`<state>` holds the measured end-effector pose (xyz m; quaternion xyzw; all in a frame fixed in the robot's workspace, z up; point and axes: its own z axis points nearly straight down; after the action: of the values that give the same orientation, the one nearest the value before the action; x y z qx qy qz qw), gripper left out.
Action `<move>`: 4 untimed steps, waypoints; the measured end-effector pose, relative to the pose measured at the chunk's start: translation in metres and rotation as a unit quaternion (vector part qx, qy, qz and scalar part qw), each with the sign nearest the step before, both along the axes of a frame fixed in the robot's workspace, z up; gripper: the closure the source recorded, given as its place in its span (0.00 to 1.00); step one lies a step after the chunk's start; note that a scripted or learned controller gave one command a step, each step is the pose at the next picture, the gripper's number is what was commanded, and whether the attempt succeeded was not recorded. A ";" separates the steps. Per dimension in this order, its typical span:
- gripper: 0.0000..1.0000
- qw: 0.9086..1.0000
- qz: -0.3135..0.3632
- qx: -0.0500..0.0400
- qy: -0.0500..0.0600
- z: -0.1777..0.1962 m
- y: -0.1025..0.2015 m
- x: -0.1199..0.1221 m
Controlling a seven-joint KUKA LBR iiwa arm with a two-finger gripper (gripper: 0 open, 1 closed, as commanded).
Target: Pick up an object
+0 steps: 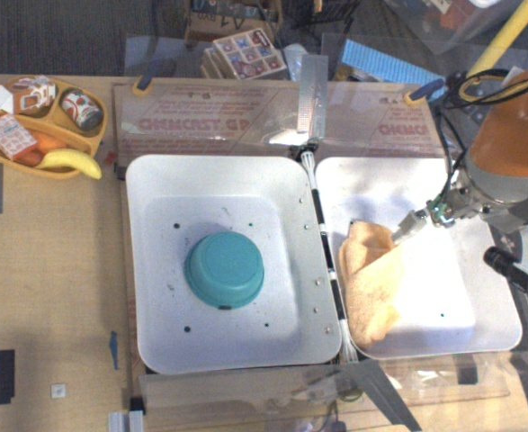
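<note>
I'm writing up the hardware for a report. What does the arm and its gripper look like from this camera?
The arm is a thick, rounded grey body with a broad orange band above the wrist. Black cables loop around its upper part. A white fitting with a black knob sits on its lower side. The gripper is a slim metallic grey piece tapering to a narrow tip, with a small dark block showing greenish spots at its base.

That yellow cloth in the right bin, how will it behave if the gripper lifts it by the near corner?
The yellow cloth lies crumpled and folded, so it is probably floppy and would drape and unfold when lifted. It looks thin, so likely light. Pushed by the gripper, it would probably bunch against the right bin wall rather than slide.
</note>
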<state>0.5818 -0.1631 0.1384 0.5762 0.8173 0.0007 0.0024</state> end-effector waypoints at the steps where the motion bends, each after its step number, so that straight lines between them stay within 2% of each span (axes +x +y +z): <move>1: 0.00 0.999 0.038 0.000 -0.001 -0.050 0.044 0.019; 2: 1.00 0.999 0.037 0.001 -0.004 -0.038 0.043 0.021; 3: 0.00 0.999 0.036 0.000 -0.004 -0.038 0.042 0.021; 4: 1.00 0.999 0.035 0.000 -0.007 -0.027 0.041 0.022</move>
<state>0.6034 -0.1225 0.1115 0.5475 0.8368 0.0046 0.0080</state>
